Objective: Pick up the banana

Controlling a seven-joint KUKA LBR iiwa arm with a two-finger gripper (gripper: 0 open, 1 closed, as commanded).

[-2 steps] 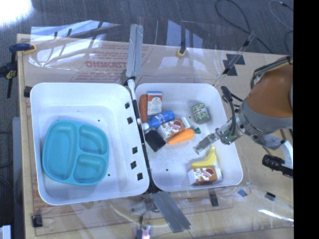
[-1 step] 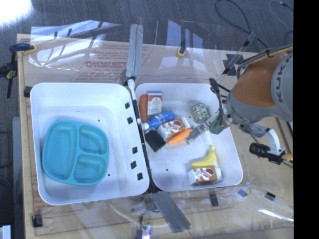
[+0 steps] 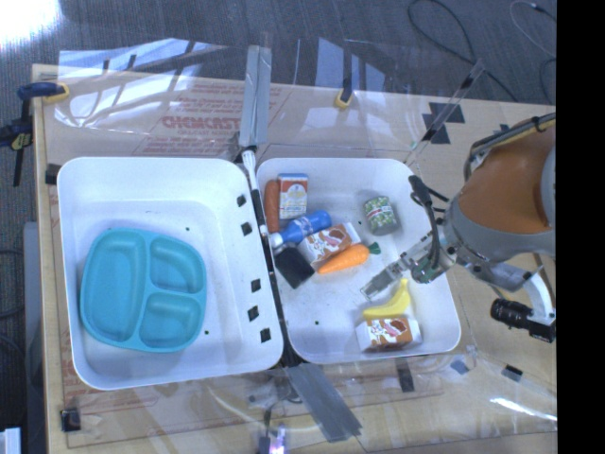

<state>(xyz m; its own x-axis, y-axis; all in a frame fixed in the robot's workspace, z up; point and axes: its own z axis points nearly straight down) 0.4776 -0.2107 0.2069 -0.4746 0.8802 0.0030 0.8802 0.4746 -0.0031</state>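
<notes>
- Gripper (image 3: pixel 386 280): bare metal, dull grey sheen.
- Banana (image 3: pixel 393 302), just below the gripper: smooth yellow plastic, slight gloss.
- Bin (image 3: pixel 444 334) beneath it: white plastic, smooth, matt.
- Tray (image 3: pixel 142 291), far left of the gripper: turquoise plastic, smooth, soft sheen.

The gripper (image 3: pixel 386 282) covers part of the banana (image 3: pixel 395 303); the arm (image 3: pixel 506 201) is cut off at the right edge.
</notes>
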